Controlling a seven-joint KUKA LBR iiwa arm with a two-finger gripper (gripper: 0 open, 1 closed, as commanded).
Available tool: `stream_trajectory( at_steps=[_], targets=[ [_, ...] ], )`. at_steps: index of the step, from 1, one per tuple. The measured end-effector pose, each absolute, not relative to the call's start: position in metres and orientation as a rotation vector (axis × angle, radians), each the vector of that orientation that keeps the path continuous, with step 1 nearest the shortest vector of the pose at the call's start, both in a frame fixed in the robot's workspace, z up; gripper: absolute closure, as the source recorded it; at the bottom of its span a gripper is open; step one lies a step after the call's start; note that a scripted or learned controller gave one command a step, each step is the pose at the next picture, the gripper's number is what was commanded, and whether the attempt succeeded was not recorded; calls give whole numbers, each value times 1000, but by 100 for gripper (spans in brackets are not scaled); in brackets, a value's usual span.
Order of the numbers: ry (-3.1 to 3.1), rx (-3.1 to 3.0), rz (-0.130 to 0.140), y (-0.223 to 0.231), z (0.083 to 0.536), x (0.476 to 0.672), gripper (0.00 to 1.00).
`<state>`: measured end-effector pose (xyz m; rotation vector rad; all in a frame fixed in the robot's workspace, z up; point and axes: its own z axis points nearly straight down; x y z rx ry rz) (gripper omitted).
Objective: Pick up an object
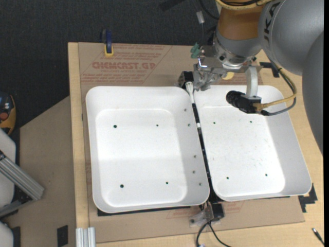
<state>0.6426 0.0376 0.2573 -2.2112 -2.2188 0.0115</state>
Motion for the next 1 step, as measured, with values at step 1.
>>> stream_trajectory(
  at_steps=[1],
  targets=[
    [-2236,-2225,-28,71,430,626,100]
  ],
)
